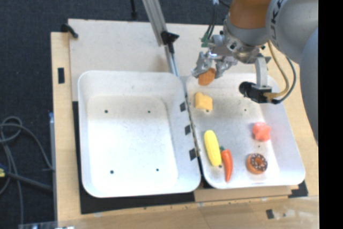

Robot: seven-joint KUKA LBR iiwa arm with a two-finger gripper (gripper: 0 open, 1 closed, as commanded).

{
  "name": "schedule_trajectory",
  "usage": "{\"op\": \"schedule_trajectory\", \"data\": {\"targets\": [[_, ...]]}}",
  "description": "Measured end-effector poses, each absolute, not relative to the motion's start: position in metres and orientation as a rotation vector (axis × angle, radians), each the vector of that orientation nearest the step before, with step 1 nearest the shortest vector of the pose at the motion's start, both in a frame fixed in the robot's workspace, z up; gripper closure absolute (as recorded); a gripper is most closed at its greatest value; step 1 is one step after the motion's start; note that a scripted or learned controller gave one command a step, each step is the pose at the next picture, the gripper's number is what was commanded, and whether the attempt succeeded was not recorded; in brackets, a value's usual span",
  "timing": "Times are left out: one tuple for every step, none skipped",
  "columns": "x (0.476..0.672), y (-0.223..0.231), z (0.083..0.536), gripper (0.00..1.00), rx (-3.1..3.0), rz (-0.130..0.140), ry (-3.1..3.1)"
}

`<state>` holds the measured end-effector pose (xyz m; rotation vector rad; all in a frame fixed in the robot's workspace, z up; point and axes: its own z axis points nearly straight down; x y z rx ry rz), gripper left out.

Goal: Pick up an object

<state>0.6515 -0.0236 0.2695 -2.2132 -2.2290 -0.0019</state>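
Note:
My gripper (pixel 209 68) hangs over the far left corner of the right bin (pixel 278 115), shut on a small orange-brown piece (pixel 207 77) that shows between its fingers, lifted above the bin floor. Below it in the same bin lie a yellow cheese wedge (pixel 202 101), a yellow corn cob (pixel 212 147), an orange carrot (pixel 226 164), a pink piece (pixel 261 131) and a chocolate donut (pixel 256 163).
The left bin (pixel 128 131) sits beside the right one, sharing a raised middle rim. A slanted metal pole (pixel 153 8) with a black clamp rises behind the bins, close to the gripper's left. A black cable fitting (pixel 257 92) hangs off the wrist.

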Motion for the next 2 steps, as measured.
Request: {"op": "schedule_trajectory", "data": {"targets": [[0.638, 0.031, 0.253, 1.00, -2.213, 0.000, -2.228], [0.628, 0.084, 0.257, 1.00, -2.212, -0.002, -2.228]]}}
